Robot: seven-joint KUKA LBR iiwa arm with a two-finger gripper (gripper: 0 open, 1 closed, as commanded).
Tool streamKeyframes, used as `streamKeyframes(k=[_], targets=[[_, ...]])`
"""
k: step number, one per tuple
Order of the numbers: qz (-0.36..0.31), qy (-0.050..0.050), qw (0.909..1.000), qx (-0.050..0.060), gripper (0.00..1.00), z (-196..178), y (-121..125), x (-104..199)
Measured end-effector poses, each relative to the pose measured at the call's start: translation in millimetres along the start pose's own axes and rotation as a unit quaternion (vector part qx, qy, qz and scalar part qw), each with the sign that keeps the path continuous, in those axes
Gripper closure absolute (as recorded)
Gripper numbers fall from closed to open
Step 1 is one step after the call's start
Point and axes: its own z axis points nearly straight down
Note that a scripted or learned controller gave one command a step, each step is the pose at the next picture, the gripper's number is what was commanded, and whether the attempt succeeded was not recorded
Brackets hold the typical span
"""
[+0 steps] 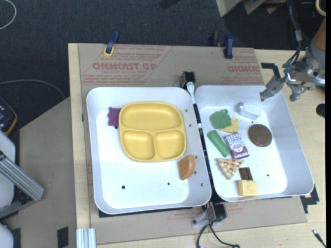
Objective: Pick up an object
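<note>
the brown protective paper (pixel 155 61) on the bench board under the two bins carried red printed lettering that read "chemcast gp", seen whole behind the left bin (pixel 98 138). the same red print began again behind the right bin (pixel 295 149), where just its first letters, roughly "chemcas", could be made out before the arm's end covered the rest. a small packet (pixel 238 145) in the right bin bore dark purple and white printing, too small to read

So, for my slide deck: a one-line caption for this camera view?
Hand hovers at the right bin's far corner; toy foods inside, yellow divided plate in left bin.
</note>
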Motion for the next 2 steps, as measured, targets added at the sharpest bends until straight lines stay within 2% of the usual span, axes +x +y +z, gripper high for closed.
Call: streamKeyframes(k=[1, 2], targets=[[-0.001, -0.001, 1.0, -0.005, 0.0, -5.8, 2.2, 0.2], [-0.002, 0.0, 1.0, -0.002, 0.0, 56.6, 1.8, 6.8]])
